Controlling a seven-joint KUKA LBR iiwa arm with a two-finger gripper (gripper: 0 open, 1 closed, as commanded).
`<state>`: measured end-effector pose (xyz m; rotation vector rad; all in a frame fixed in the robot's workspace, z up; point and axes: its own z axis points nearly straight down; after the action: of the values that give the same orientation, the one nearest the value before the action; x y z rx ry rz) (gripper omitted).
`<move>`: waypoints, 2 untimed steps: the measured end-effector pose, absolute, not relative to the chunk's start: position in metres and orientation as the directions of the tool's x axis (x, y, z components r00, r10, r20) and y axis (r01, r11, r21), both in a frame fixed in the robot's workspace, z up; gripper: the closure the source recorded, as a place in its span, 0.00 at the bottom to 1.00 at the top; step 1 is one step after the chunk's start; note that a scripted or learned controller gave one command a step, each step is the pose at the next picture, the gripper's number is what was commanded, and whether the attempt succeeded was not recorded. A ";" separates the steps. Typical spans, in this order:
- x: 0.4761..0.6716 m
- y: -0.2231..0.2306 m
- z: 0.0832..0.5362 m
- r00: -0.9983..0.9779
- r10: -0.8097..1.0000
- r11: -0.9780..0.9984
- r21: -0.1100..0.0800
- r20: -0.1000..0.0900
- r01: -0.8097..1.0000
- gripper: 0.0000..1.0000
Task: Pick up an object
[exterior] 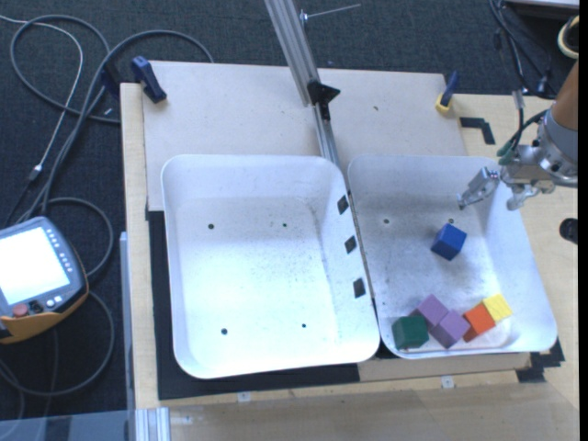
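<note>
Single arm over the right bin [524, 246]. The gripper [493, 191] hangs with fingers spread, holding nothing, above the bin's far right part. The blue cube [449, 241], the nearest candidate, lies alone on the bin floor just nearward and left of the fingertips, apart from them. Green, purple, orange and yellow blocks [448, 323] cluster at the near edge.
</note>
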<state>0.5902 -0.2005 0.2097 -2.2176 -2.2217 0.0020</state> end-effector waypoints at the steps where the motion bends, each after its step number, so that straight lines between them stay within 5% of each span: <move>1: 0.636 -0.218 0.193 -0.003 1.000 0.003 0.004 -0.002 1.000 0.00; 2: 0.595 -0.185 0.094 0.000 1.000 0.000 -0.011 0.005 1.000 0.00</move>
<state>0.5947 -0.1850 0.0945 -2.2129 -2.2136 0.0069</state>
